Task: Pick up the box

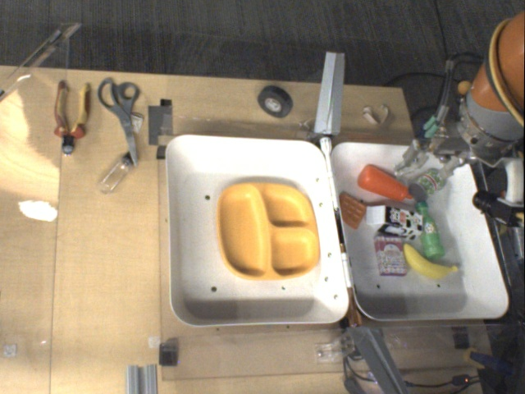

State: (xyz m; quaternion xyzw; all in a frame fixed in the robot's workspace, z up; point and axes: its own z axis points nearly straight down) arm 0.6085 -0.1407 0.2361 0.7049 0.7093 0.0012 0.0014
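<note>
Right, I'm looking down on both bins. The box point(403, 218) lies flat in the right bin point(484, 302), near the middle, white with black print. A small pink packet point(391, 255) lies just below it, maybe touching. A green bottle point(429, 238) lies along its right edge, a banana point(429, 263) below that. An orange carrot-shaped toy point(384, 183) lies just above the box, and a ridged orange piece point(353, 209) sits to its left by the bin wall. The left bin point(189, 294) has a yellow divided tray point(267, 226) in it.

The gripper point(426, 169) is over the top of the right bin, above the carrot toy's right end and up-right of the box. It's not on the box yet. Its fingers look spread apart with nothing between them, though the detail is small, so I'd call that likely and not certain.

My read on handling: it looks like a small carton, so light, fairly stiff on its edges, and it could crush on the broad face if squeezed hard. The printed surface is probably slick. I'd take it across the narrow width, jaws on the two long edges, coming straight down. Clearance is tight on the bottle side, and a finger could land on the bottle or nudge the packet. The box lies low, so the fingers need to reach near the bin floor.
</note>
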